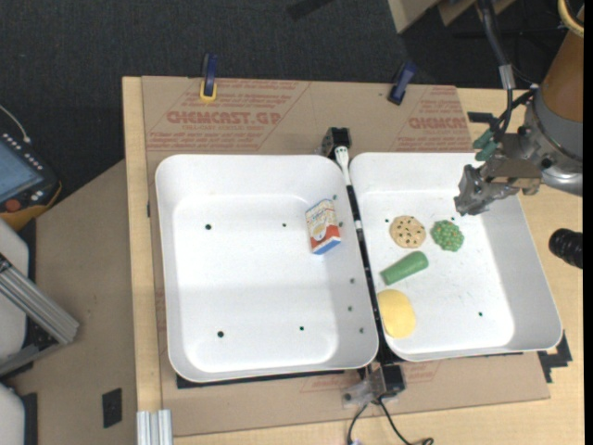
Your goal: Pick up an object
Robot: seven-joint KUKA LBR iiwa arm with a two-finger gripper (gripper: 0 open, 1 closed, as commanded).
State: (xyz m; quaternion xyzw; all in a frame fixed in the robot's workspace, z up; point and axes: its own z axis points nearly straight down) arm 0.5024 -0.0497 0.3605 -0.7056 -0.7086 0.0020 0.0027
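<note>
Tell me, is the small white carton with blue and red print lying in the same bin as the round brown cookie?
No. The small white carton lies in the left bin, the round brown cookie in the right bin.

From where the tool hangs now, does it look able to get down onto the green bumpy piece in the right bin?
Probably yes. The tool hangs just above the green bumpy piece, which lies apart from the cookie.

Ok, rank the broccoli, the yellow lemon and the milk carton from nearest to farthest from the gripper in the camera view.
1. Broccoli: right bin, just below the gripper.
2. Lemon: right bin, near its front left corner.
3. Carton: left bin, by its right wall.
</note>
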